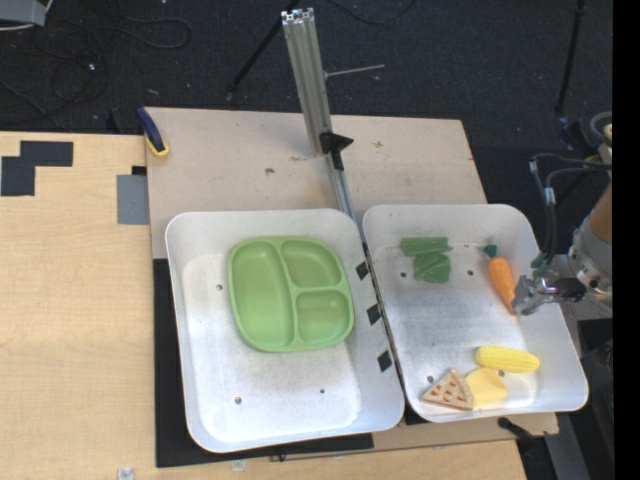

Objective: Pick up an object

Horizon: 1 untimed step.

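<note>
Orange against the white plastic, a toy carrot (501,281) lies along the right wall of the right bin (455,348), its green top pointing away toward the bin's far edge. The end effector (532,295) sits at the bin's right rim, just beside the carrot's near end; whether it is released or clenched I cannot tell, and nothing visibly sits in its grip.

Other candidates lie in the same bin: a green leafy toy (428,258) near the far side, a yellow corn cob (508,359) toward the near right, and below it a pale cheese wedge (487,389) touching a pizza slice (448,392). The left bin (200,368) holds a green divided plate (291,293).

The carrot looks like the nearest target. To take it well, the approach should come from above and across its narrow width, at mid-body rather than at the tapered tip, where it could squirt out. Because it rests close to the bin wall, the outer side of the grip needs room between carrot and rim; a slight inward offset would likely avoid catching the wall. The lift should be straight up before any sideways travel.
</note>
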Available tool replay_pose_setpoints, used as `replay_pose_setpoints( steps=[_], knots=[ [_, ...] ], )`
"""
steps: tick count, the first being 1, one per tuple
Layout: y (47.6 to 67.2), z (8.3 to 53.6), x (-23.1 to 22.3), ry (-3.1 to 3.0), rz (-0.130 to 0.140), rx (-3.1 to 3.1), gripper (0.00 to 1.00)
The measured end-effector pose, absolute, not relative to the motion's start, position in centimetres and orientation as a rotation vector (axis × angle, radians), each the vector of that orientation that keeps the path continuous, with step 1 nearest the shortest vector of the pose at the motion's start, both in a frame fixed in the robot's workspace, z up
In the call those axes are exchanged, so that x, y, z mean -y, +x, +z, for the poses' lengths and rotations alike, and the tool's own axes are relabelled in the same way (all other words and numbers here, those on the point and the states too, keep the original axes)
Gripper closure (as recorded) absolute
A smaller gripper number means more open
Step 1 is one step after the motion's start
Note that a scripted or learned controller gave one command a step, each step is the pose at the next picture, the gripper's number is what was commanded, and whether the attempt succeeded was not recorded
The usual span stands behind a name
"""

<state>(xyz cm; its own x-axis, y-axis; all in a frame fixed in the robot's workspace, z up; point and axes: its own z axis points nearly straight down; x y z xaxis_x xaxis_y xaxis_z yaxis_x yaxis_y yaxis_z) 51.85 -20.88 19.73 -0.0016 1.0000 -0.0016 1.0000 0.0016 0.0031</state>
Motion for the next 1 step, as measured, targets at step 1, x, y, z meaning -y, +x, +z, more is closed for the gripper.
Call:
replay_pose_setpoints(
  steps=[1],
  knots=[
    [51.53,25.95,21.27,2.216,0.003,-2.221,1.0]
  ],
)
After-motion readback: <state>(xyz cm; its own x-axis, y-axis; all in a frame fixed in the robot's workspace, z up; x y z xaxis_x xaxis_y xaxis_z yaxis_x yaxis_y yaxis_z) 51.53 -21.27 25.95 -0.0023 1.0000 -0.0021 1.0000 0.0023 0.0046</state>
